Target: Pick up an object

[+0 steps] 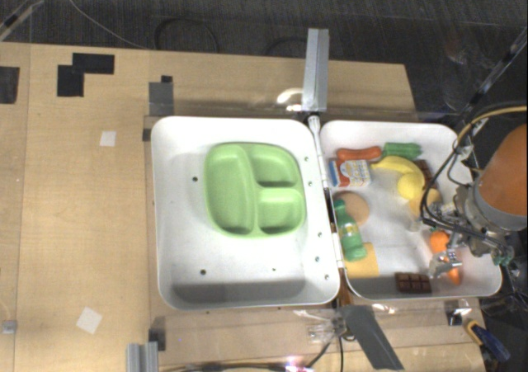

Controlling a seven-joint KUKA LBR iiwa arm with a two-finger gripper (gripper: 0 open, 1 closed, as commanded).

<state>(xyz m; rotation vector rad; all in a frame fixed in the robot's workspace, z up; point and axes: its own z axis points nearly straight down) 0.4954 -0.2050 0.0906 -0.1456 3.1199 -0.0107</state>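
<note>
Camera view looks down on two white bins side by side on a wooden bench, with the arm [505, 176] reaching in over the right edge of the right bin [388, 135]. Its gripper [448, 256] hangs low near that bin's front right corner, right over a small orange object [440, 240], another orange bit showing just below it; whether it has hold of anything I cannot tell. A banana [403, 176] lies by the back right part of the bin, its long axis running from back left to front right. Along the back edge sit a red sausage [359, 153] and a green piece [402, 148]; a brown chocolate bar [412, 283] lies at the front edge. The left bin [173, 197] carries a green divided tray [252, 189].
</note>
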